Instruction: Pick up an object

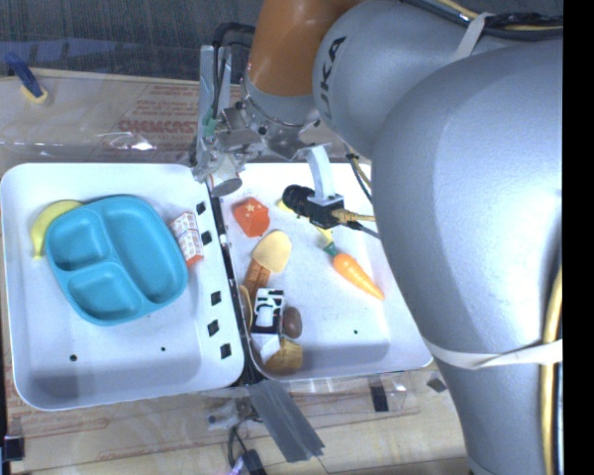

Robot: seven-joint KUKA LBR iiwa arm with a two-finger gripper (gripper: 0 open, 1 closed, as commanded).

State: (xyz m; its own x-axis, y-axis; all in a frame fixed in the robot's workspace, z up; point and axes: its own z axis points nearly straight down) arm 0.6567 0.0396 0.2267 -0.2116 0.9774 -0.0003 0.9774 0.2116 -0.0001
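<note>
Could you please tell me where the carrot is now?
In the camera view, the carrot lies in the right bin, right of the beige cone.

The grey arm (pixel 445 156) bears dark letters "UKA"; red print on the pale sheet (pixel 153 117) is too blurred to read.

The camera is looking down at a slant from above the bench (pixel 99 433), taking in the left-hand bin (pixel 99 359) and the right-hand bin (pixel 361 320) side by side across the middle of the frame. It is sitting close enough that the arm (pixel 455 166), reaching in from the right, is looming large there, with the gripper (pixel 218 178) hanging near top centre over the bins' shared wall.
</note>
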